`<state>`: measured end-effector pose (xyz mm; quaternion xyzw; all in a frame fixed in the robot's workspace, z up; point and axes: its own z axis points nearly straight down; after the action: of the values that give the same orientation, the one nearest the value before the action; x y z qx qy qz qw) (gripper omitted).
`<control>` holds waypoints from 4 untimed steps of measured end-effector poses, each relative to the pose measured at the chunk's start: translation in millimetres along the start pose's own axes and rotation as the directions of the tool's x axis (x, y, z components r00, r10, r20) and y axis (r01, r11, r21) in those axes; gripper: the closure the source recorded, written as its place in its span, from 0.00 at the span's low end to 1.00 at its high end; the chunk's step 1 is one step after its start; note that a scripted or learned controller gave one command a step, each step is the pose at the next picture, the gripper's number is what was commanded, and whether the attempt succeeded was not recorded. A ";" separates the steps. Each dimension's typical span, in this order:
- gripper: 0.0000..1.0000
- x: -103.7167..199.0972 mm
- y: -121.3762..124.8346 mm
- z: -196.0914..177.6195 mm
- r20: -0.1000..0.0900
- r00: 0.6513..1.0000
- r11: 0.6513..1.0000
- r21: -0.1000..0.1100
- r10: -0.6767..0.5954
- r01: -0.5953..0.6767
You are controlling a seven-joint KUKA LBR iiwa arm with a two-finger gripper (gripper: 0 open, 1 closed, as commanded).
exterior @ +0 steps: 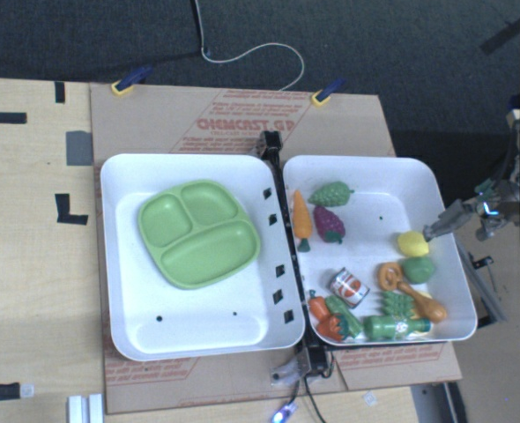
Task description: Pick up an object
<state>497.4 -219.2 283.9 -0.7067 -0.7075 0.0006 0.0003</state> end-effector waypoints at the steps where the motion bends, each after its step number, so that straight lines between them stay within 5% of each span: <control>1: 0.00 55.4 -9.4 -257.0 0.005 1.000 1.000 -0.020 -0.004 0.004; 2: 1.00 54.5 -8.9 -257.4 0.002 1.000 1.000 -0.003 -0.001 0.001; 3: 1.00 69.6 -10.9 -43.9 -0.004 1.000 1.000 0.015 0.000 0.000; 4: 1.00 130.4 -15.2 50.4 -0.004 1.000 1.000 0.011 -0.005 0.005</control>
<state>481.9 -88.8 233.5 -0.7050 -0.7092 0.0031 0.0059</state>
